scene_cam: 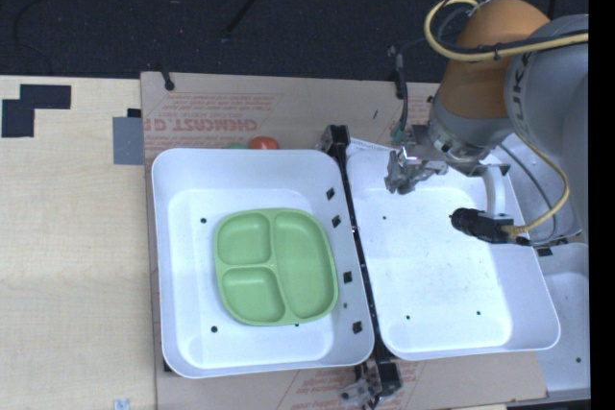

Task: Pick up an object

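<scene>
Green divided plate (277, 266) sits untouched in the left bin (183, 178); the gripper (404, 170) hovers upper right, can't tell its grip, probably still needs to travel over.

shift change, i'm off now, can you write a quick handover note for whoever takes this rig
Gripper: above the far left corner of the right bin; nothing visible between its fingers, and whether they are open or shut is not clear from this angle.
Things: a green divided plate lies flat in the left bin. A small red-orange object sits behind that bin's far rim, outside it.
Done: nothing picked up yet.
Left: the whole pick; the plate is the only object lying in a bin.
</scene>
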{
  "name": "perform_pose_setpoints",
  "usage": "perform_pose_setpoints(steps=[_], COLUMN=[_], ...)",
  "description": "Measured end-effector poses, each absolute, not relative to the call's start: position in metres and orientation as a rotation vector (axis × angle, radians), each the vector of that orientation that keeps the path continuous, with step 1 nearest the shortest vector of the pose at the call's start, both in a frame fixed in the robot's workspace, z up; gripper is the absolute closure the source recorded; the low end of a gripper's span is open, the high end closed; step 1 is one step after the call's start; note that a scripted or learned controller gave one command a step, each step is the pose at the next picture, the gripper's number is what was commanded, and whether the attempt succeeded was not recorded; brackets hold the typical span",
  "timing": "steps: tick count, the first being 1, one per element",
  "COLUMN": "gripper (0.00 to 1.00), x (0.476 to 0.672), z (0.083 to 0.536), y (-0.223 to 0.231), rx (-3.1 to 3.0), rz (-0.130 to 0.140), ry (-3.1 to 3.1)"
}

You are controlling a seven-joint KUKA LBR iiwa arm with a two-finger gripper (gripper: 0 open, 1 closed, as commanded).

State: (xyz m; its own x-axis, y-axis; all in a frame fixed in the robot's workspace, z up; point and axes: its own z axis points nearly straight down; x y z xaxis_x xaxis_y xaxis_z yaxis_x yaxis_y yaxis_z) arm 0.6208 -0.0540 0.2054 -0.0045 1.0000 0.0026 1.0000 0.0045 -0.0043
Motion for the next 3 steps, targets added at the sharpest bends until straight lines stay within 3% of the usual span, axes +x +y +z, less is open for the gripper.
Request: perform_pose_setpoints(steps=[3], gripper=[1.00], x=[0.594], z=[0.213], y=[0.101], rx=[-2.213], rz=[0.005], ry=[-2.223])
